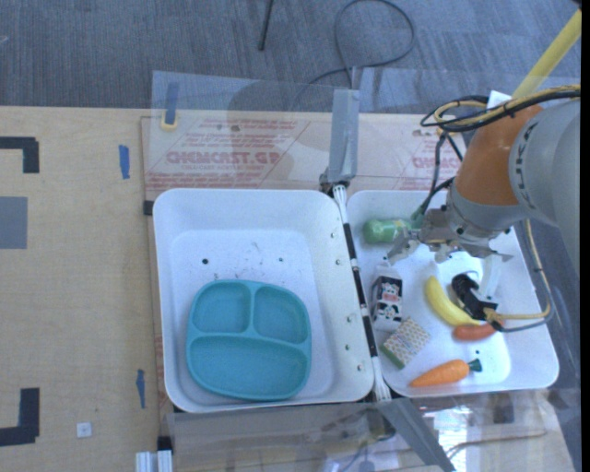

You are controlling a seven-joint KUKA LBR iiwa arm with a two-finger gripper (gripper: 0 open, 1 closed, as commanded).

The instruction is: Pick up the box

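Camera view shows the hand (441,241) hovering near the banana (446,302), its grip state impossible to tell. Left of the banana lies the box (388,300), untouched. Approach seems underway; next, shift leftward and descend over it.

Grey carpet floor (138,37) across top, behind gripper; black cable (373,32) loops on it, thin dark pole (267,25) nearby. Light wood bench (74,304) fills area far left of gripper, w/ black corner marks (23,155), grey patch (12,222), 2 blue tape bits (124,161). Clear sheet w/ red lettering (226,152) upper left. Lighting even, soft.
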